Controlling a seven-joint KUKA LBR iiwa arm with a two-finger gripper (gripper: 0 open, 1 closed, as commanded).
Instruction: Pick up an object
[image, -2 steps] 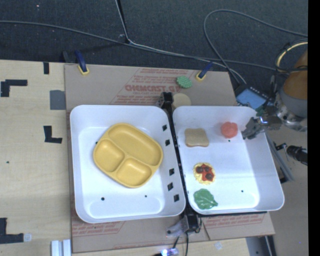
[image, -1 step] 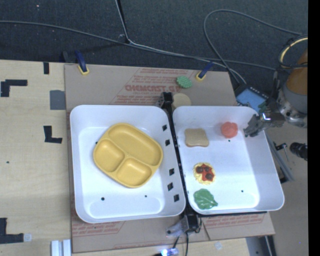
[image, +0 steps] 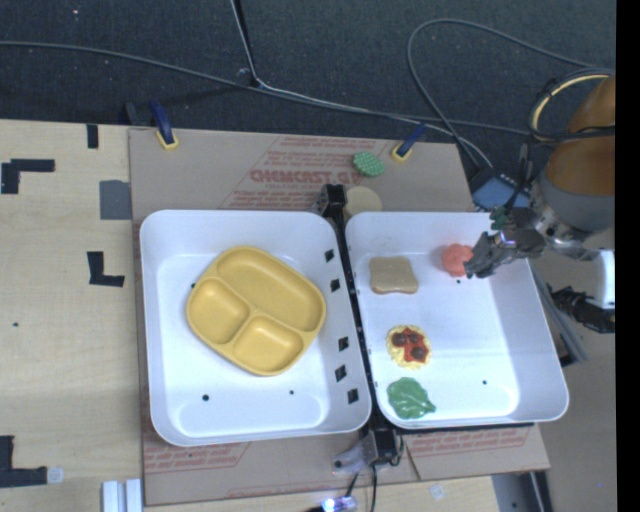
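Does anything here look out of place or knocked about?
One thing: a small green piece lies on the cardboard beyond the bins, outside both. The rest looks orderly: the yellow tray sits askew in the left bin, and the toy foods lie apart in the right bin.

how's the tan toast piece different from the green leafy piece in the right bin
The toast piece is tan and roughly square with a flat, smooth look; the green piece is green with a lumpy, irregular outline. The toast piece lies toward the far end of the right bin, level with the gripper; the green piece lies at the near end, farthest from it. Both lie flat on the bin floor near the divider, untouched.
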